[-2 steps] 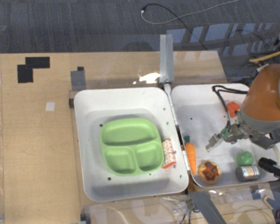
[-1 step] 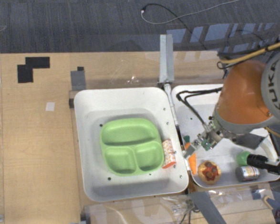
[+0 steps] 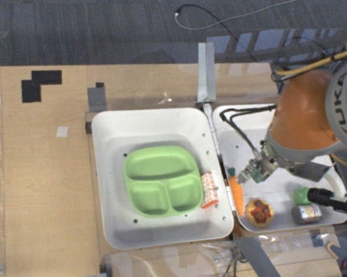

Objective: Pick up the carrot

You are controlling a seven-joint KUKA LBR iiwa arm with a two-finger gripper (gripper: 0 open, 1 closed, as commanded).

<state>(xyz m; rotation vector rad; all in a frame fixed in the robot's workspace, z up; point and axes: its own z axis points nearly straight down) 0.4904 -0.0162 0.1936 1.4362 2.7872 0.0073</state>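
1 carrot (image 3: pixel 237 196) lies at right bin (image 3: pixel 286 223) left wall; gripper (image 3: pixel 256 173) hovers just beside, nothing between them, jaw state indeterminate; approach step: nxt move req. shift left & descend.

Orange carrot (image 3: pixel 237 196), lying lengthwise, apparently against right bin's left wall

The grey arm (image 3: pixel 314 119) reaches in from the right, its hand (image 3: pixel 254 172) pointing down and left
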